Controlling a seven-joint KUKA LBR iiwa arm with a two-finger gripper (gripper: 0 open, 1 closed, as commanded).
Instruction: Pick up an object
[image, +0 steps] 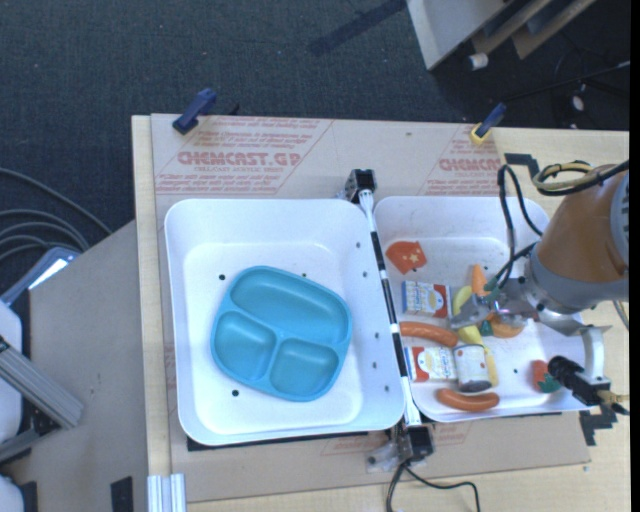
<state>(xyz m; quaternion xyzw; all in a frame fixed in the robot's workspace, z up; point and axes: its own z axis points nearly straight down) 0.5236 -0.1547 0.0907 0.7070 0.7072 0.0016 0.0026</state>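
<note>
The arm (585, 245) is reaching in from the right over the right bin (440, 215), its orange band sitting above the grey wrist. The jaws (487, 312) are hanging low among the toy food in the middle of that bin; whether they are apart or together cannot be told, and nothing is visibly sitting between them. Around them a red piece (406, 256) is lying toward the bin's back, a carton (424, 297) just in front of it, a sausage (428, 332) crossing the middle, a can (474, 368) lying on its side, and a second sausage (467, 400) resting near the front wall. A small red item (542, 374) is sitting well to the right. The left bin (190, 300) is holding a blue tray (282, 332) with three compartments. Both bins are resting on the tabletop (250, 160).
</note>
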